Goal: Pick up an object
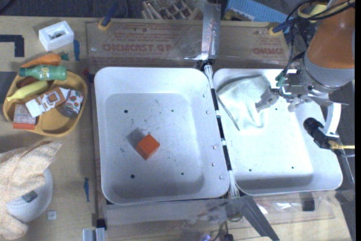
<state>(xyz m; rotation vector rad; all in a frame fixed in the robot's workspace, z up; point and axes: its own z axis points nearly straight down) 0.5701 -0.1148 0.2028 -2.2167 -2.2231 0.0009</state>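
An orange cube [149, 146] lies in the left bin [113, 93], a little left of its middle, with a grey shadow beside it. A crumpled white cloth [242, 96] lies in the back left part of the right bin [293, 172]. My gripper [266, 102] reaches in from the right under the orange-banded wrist [333, 42] and sits low at the cloth's right edge. Whether it touches the cloth I cannot tell. Nothing shows as lifted off either bin floor.
A yellow bowl [62, 124] of toy food stands at the left of the bench, with a tan cloth [25, 172] below it and a small white box [56, 35] behind. Cardboard [146, 42] lines the back edge. Cables hang near the arm.
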